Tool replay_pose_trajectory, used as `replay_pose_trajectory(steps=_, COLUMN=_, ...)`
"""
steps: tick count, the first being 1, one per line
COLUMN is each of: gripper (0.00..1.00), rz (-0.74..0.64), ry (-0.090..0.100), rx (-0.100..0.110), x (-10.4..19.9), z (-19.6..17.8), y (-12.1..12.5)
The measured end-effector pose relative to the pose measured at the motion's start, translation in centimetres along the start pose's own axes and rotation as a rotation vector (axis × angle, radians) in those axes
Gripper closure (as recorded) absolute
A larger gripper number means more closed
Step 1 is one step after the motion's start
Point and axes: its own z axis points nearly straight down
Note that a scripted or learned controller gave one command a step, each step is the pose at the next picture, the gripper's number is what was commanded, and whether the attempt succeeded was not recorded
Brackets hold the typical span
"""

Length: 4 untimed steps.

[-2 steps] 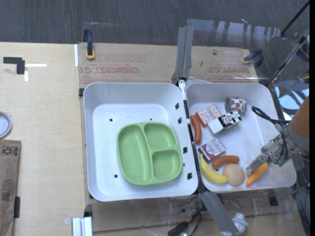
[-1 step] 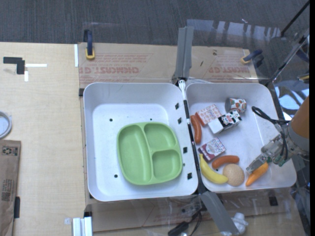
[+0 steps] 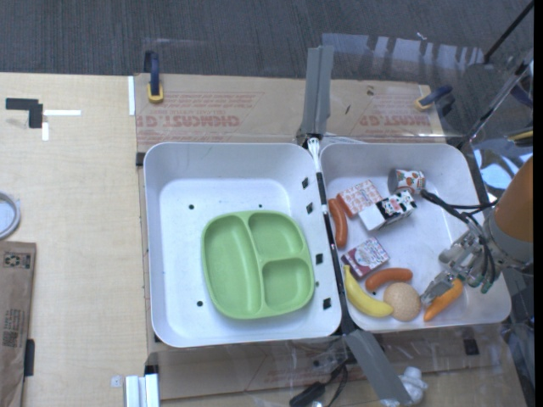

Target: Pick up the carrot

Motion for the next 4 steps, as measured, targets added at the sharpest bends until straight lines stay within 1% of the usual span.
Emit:
replay_pose_trajectory(steps=1, gripper=0.00, rz=0.514, ry=0.003, rx=-0.004, x=-0.7, z=-0.1, y=-0.6)
replay_pose_trajectory(steps=2, gripper=0.00, rz=0.099, ry=-0.001, rx=0.000, x=-0.9, z=-0.1, y=-1.0)
replay_pose_trajectory(steps=3, gripper=0.00, rz=-0.445, ry=-0.014, rx=-0.013, x=-1.0, z=-0.6, y=0.1)
replay_pose_trajectory(steps=4, gripper=0.00, rz=-0.673, ry=-0.005, rx=-0.001, x=-1.0, z=-8.2, y=-0.9)
